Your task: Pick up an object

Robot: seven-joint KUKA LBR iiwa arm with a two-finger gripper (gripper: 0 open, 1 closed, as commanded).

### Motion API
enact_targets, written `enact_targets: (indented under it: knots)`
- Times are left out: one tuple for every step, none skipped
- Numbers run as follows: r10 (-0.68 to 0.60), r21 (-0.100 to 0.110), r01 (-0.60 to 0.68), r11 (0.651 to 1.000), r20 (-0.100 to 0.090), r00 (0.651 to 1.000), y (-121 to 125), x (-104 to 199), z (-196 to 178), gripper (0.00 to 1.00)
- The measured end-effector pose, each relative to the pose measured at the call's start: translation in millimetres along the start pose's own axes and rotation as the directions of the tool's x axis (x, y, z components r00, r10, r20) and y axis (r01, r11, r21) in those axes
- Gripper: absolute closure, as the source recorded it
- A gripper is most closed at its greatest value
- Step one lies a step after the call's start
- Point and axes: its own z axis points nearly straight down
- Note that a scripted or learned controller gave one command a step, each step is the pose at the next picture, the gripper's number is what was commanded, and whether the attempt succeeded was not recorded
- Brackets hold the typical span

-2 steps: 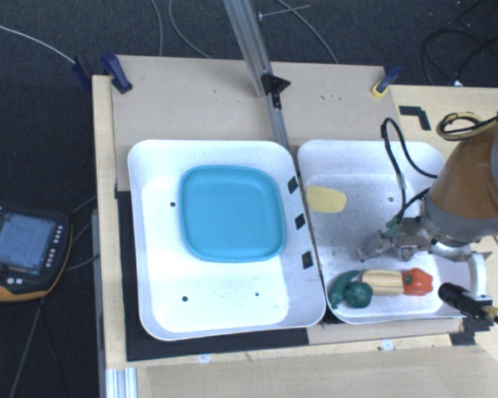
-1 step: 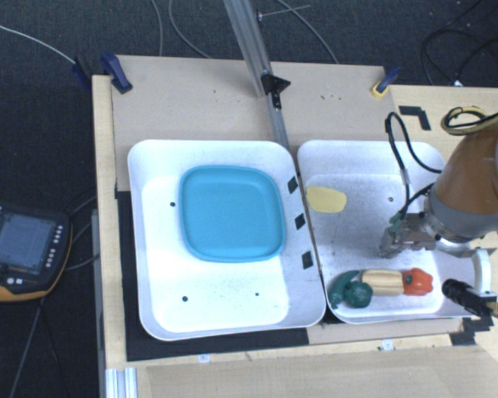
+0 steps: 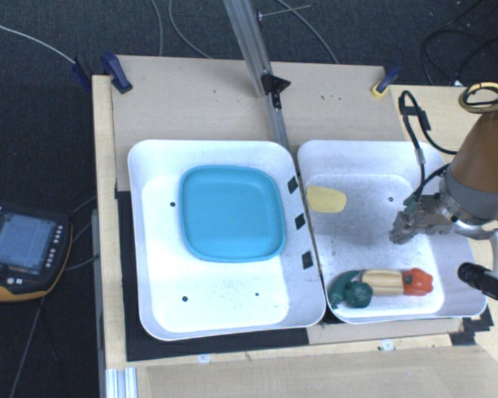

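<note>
My gripper (image 3: pixel 408 224) hangs over the right side of the right bin (image 3: pixel 373 160), above bare white floor. A flat yellow piece (image 3: pixel 326 199) lies near that bin's left wall, well to the left of the gripper. Along the bin's front edge lie a dark green lump (image 3: pixel 350 292), a tan wooden cylinder (image 3: pixel 383 282) and a red piece (image 3: pixel 417 282), touching one another in a row. They sit just below the gripper in the view, apart from it. I see nothing in the gripper.
The left bin (image 3: pixel 158 247) holds a blue square plate (image 3: pixel 232 212). A metal pole (image 3: pixel 249 31) slants down to the seam between the bins. Black cables (image 3: pixel 415 127) loop beside the arm. A control pendant (image 3: pixel 21 247) lies off the bench at left.
</note>
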Motion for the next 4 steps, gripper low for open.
enact_targets:
  knots:
    - [0.000,-0.003,0.000,1.000,0.001,1.000,-3,3,-61,1.00]
    - [0.000,-0.002,0.000,1.000,0.000,1.000,-2,3,-112,1.00]
    - [-0.003,0.002,0.003,1.000,-0.001,1.000,-1,56,-98,1.00]
    - [-0.004,0.001,0.004,1.000,-0.002,1.000,5,107,-106,1.00]
